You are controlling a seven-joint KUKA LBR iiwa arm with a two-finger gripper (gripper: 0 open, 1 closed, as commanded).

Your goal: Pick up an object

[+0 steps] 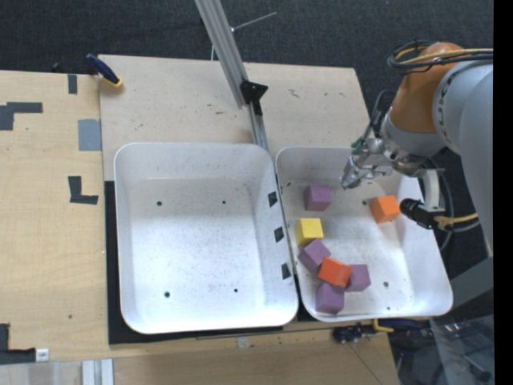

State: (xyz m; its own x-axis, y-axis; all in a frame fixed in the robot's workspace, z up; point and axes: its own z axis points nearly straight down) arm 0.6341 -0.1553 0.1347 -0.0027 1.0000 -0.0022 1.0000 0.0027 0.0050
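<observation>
1. Two white bins sit side by side on the bench (184, 95): left bin (136, 215), right bin (425, 283). Landmark for all places below = yellow cube (309, 230), which lies in the right bin near the wall shared w/ the left bin.
2. Purple cube (318, 196) lies just above the yellow cube, a bit to its right, apart from it.
3. Second purple cube (314, 254) sits directly below the yellow cube, touching or almost touching it; can't tell which.
4. Red-orange block (335, 273) lies below-right of the yellow cube, against that second purple cube.
5. Two more purple cubes: one (329, 297) well below the yellow cube by the bin's lower rim, one (360, 277) below-right, just beyond the red-orange block.
6. Orange cube (385, 208) sits alone, well right of the yellow cube and slightly above it.
7. Arm (449, 103) comes in from the right; gripper (353, 179) hangs up-right of the yellow cube, between the upper purple cube and the orange cube, over the bin floor.
8. Pincer state: can't tell, tips too small and blurred. Nothing seen between them.
9. Slanted metal rail (220, 34) runs from the top edge down toward the bins' shared wall, well above the yellow cube.
</observation>
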